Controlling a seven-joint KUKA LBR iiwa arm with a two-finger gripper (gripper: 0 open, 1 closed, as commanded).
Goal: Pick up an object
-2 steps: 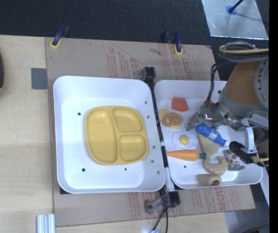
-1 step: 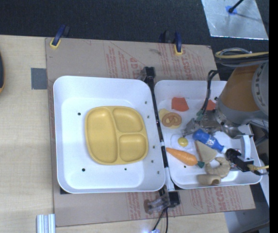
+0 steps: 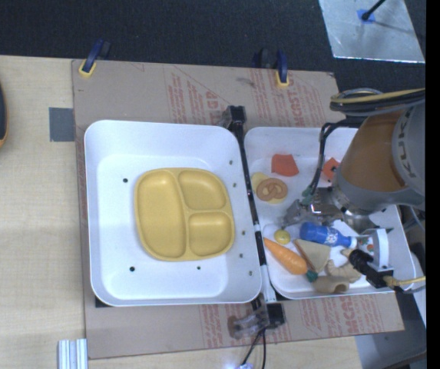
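The right bin holds several small things. A red block lies near its back, with a round tan pretzel-like piece in front of it. An orange carrot lies by the bin's left wall. A blue bottle lies mid-bin, with a tan wedge and a beige lump in front of it. My gripper hangs low over the bin just behind the blue bottle, mostly covered by the wrist. I see nothing held in it.
The left bin holds a yellow divided plate. A small orange piece sits beside the arm at the right bin's back. A small yellow piece lies near the carrot. A black divider runs between the bins.
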